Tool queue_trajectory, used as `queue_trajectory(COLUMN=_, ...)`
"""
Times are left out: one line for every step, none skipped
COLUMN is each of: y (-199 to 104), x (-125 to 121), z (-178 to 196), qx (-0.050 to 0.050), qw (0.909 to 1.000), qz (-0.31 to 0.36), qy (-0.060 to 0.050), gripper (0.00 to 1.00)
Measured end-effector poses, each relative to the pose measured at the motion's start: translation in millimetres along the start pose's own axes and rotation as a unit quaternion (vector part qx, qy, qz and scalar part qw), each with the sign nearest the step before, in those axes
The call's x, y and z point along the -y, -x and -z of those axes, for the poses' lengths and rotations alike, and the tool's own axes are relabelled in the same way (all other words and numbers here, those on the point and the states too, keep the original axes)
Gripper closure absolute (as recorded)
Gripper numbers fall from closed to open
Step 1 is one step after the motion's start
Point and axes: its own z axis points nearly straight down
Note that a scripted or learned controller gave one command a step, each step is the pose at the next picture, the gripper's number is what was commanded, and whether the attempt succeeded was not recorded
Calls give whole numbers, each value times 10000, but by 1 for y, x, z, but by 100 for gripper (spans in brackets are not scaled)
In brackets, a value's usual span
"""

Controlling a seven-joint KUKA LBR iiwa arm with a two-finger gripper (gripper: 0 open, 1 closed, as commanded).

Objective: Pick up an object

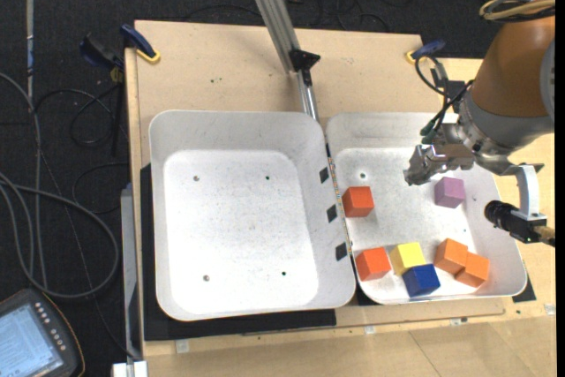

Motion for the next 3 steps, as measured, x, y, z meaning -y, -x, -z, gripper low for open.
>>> queue_trajectory(y=-61, x=-14, z=1, qx=2, qw=10000, qz=-2, qy=8, gripper=100)
queue_trajectory(y=-108, x=-31, z=-11, qx=5, qw=10000, qz=-7, qy=4, gripper=100)
queue_trajectory(y=-158, x=-52, z=1, qx=0, qw=10000, qz=-9, qy=18, gripper=100)
